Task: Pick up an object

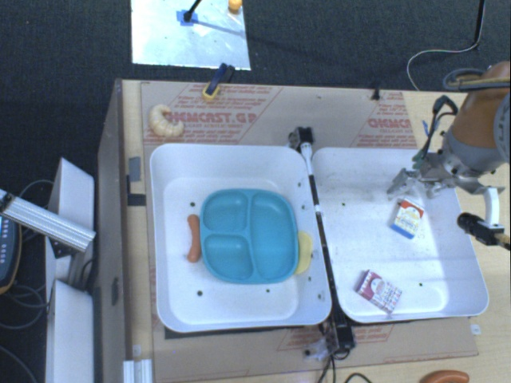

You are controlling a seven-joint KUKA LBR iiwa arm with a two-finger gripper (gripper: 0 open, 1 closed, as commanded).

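In the right bin lie two small items. A white carton with blue and red print rests near the bin's middle right. A red and white packet lies toward the front edge. My gripper hangs over the back part of this bin, just beyond the carton and apart from it. Its fingers are spread open with nothing between them. The grey arm with its orange band comes in from the right.
The left bin holds a blue divided plate, an orange sausage to its left and a yellow piece at its right rim. A pale peanut-shaped toy and a yellow-blue tool lie on the bench behind.
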